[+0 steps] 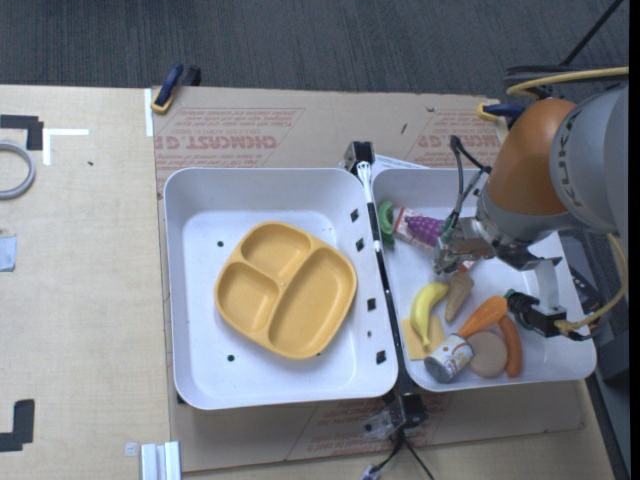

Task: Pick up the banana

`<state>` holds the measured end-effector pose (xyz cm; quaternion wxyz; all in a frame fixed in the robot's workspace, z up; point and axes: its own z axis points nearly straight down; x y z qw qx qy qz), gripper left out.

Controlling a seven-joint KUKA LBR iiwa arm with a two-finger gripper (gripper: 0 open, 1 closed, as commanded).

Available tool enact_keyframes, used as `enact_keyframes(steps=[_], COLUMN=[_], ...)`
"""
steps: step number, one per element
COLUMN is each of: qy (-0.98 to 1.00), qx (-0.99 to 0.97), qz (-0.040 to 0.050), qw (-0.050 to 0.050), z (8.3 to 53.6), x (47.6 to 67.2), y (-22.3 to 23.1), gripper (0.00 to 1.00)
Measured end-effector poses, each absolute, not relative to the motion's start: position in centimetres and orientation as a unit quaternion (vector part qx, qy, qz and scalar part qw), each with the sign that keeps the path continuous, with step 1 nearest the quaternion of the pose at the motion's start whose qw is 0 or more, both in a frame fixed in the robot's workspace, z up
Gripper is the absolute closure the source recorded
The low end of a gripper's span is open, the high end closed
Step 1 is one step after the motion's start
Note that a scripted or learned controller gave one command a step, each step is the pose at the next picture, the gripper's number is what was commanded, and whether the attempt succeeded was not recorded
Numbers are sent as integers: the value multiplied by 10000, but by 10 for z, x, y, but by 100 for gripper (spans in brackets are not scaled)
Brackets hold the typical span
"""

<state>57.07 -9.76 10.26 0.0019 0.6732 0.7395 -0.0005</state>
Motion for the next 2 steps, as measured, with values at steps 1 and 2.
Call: enact_keyframes(steps=[1, 2], qy=[7396, 7066], qx=[6730, 7077], qz=[-6, -9], qw=[18, -14], z=[103, 96], x=[571, 509], y=[-98, -94], gripper=[0, 0])
